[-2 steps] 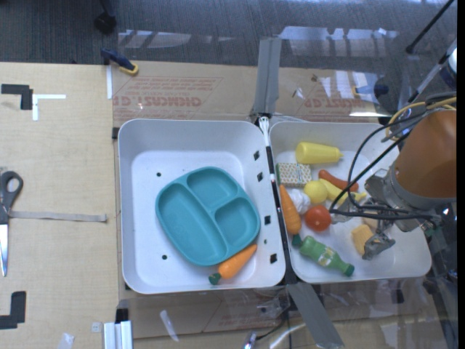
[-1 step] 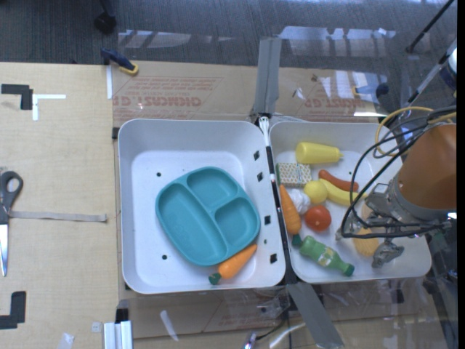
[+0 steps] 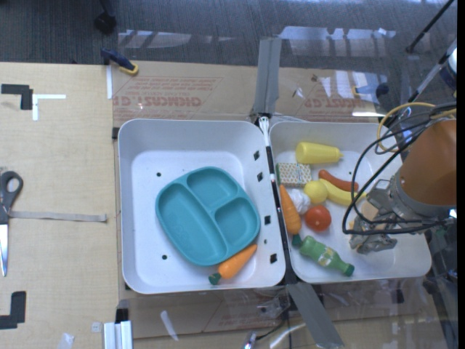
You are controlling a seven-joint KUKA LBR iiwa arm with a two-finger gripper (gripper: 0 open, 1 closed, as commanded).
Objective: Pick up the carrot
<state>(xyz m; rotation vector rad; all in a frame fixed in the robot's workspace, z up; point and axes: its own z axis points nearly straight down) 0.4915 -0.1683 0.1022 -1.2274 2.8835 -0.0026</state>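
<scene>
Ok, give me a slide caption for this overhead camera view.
Pincer over right bin; carrot beside teal tray in left bin.

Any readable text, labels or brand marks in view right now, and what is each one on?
Red print on the cardboard behind the left bin: upside down, too blurred to read.
Red print on the cardboard behind the right bin: too blurred to read.
Nothing readable on the toy food or teal plate.

You are looking down at a pale wooden bench top (image 3: 58, 158) with black tape marks (image 3: 18, 94) and a pair of scissors (image 3: 7, 209) lying near its left edge. Flattened cardboard with red print (image 3: 174, 97) lies under the bins. Beyond the bench, you see dark grey carpet (image 3: 189, 9) crossed by bands of light near the top.
</scene>
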